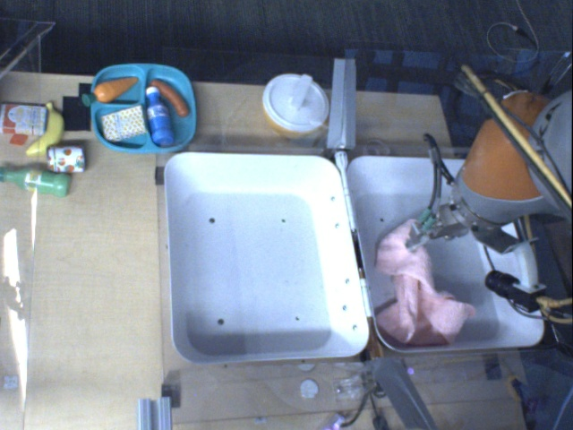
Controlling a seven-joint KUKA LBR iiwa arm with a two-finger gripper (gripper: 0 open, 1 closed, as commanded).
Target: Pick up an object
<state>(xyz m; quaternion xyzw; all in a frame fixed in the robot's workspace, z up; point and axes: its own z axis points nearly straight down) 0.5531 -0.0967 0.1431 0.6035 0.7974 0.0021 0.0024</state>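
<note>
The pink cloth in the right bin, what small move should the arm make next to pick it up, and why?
Probably a short straight lift. The gripper sits at the upper edge of the pink cloth in the right bin, and the cloth looks bunched up toward it. Whether it is truly pinched is unclear, so a small rise would show that.

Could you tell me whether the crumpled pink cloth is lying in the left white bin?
No, the crumpled pink cloth lies in the right white bin, beside the gripper.

Pale pink cloth in a white bin — blue divided tray, orange carrot
</note>
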